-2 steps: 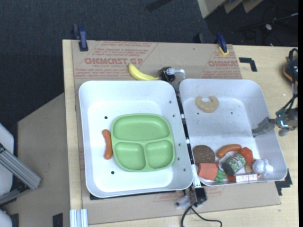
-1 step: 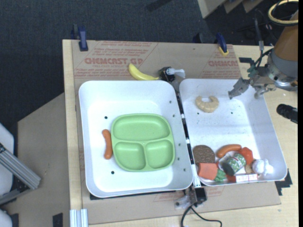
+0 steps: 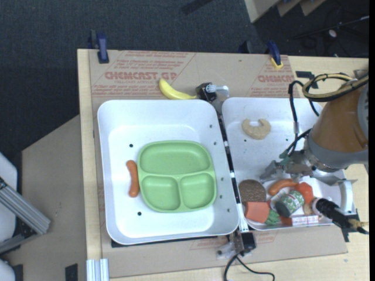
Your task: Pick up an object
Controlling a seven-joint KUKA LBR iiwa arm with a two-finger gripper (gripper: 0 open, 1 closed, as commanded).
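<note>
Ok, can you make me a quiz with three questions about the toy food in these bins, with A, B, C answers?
1. Where is the green plate?
A. in the left bin
B. in the right bin
C. on the floor

2. What colour is the banana?
A. blue
B. yellow
C. purple

3. How does the hot dog lie?
A. on top of the green plate
B. standing upright on the cardboard
C. flat on the bin floor, left of the plate

Answers:
1. A, the plate sits in the middle of the left bin.
2. B, it is yellow, on the cardboard behind the bins.
3. C, it lies flat beside the plate's left edge.
</note>
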